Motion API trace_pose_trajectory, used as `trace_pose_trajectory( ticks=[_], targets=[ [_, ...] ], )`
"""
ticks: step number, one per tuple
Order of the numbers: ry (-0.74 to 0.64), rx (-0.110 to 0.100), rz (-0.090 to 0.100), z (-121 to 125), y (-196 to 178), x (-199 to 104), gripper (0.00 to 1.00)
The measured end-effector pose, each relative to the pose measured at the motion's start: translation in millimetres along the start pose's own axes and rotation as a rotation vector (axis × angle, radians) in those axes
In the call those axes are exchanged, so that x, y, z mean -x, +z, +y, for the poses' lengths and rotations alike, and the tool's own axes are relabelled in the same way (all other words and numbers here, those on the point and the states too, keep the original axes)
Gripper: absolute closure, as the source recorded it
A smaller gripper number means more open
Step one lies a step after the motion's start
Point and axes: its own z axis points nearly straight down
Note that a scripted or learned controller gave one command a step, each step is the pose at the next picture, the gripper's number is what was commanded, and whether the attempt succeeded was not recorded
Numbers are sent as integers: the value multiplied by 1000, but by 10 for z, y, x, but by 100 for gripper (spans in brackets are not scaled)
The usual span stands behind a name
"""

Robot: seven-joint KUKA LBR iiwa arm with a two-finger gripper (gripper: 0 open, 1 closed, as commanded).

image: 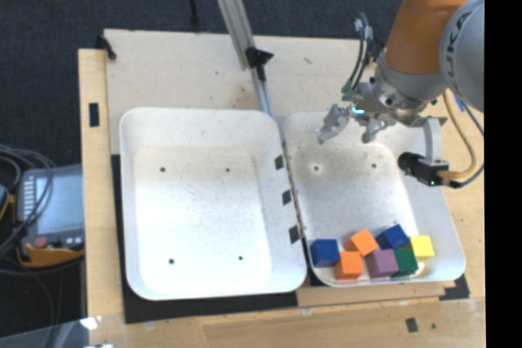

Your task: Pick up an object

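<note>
Blocks (373, 252), small, rigid and probably light, are clustered touching in the lower right of the right bin (424, 200), best taken across flat opposite faces (yellow outlier easiest), while the gripper (351, 126), fingers spread and pinching nothing, hangs over the bin's upper edge.

The blocks (375, 253) crowd the right bin's (342, 175) near edge. Its far half is open floor. A metal pole (232, 8) slants over the surface (163, 69).

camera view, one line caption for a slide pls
Gripper open above the far end of the right bin, coloured blocks clustered at its near edge.
</note>
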Motion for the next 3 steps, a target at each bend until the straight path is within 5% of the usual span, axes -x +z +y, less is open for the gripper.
trace_pose_trajectory(
  ticks=[1,3],
  targets=[
    [1,5,-1,9,-28,3,0],
    [5,0,-3,59,1110,173,0]
  ],
)
